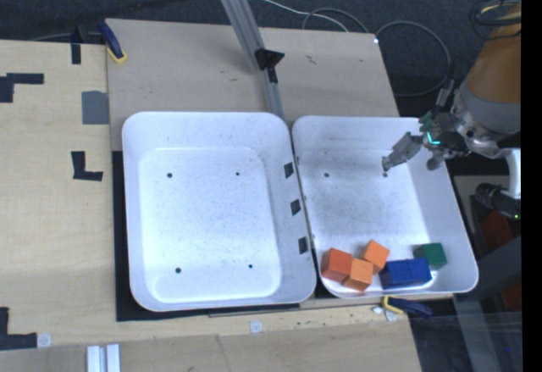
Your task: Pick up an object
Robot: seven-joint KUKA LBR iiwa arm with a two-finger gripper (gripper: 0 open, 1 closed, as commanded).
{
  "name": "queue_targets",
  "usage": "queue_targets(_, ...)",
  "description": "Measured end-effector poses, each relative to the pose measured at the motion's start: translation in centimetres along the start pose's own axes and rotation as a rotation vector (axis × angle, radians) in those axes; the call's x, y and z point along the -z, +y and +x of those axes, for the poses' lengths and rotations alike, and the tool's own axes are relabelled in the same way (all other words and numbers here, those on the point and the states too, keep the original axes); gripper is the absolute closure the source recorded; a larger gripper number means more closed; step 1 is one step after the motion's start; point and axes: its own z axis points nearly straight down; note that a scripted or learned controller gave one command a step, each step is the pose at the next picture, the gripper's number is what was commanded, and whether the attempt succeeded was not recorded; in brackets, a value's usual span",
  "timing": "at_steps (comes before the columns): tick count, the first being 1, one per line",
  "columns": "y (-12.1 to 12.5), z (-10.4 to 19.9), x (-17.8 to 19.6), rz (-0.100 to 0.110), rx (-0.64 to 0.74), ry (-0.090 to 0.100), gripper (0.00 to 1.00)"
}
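I'm watching the feed from above and the arm (pixel 495 82) is reaching in from the right, hanging over the upper right part of the right bin (pixel 339 129). The gripper (pixel 408 152) is pointing down-left toward the bin floor, and honestly I can't tell how the jaws are standing, the fingers are just a dark grey blur at this angle. Nothing is visibly sitting between them as far as I'm seeing.

The stuff to pick is all sitting well apart from the gripper, bunched along the near edge of that same right bin. I'm looking at three orange blocks: one orange cube (pixel 338 263) on the left, a second orange block (pixel 376 254) a bit higher and tilted, and a third orange block (pixel 360 274) tucked between and below them, all touching or just about. Right beside them a blue block (pixel 405 273) is lying flat, and a small green block (pixel 434 255) is sitting just up and to the right of it, near the bin's corner.

The left bin (pixel 203 129) is sitting right alongside, touching the right one
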Motion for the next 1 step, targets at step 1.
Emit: queue_targets(1,0.02,0.03,1.0,0.0,0.001,0.0,1.0)
